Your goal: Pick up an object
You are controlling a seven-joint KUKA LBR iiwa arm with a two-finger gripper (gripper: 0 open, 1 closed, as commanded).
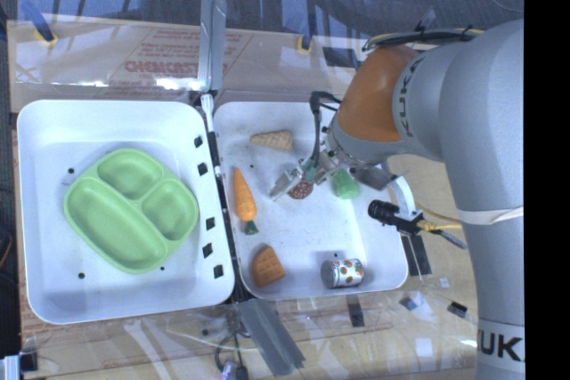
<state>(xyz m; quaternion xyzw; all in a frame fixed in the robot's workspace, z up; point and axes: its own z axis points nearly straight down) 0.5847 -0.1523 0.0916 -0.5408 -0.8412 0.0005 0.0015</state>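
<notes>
Camera view: gripper low in the right bin, over a small object.

The grey two-finger gripper [297, 181] sits low near the centre of the right white bin [378, 267], its jaws apart around a small dark-red round piece [302, 190]; contact cannot be confirmed. A green soft block [345, 184] lies at 3 o'clock, an orange plastic carrot [244, 196] at 9, a tan cone [272, 139] at 11, a printed can [343, 271] at 5, an orange-brown wedge [266, 266] at 7. A green compartment tray [130, 208] fills the left white bin [44, 129].
</notes>
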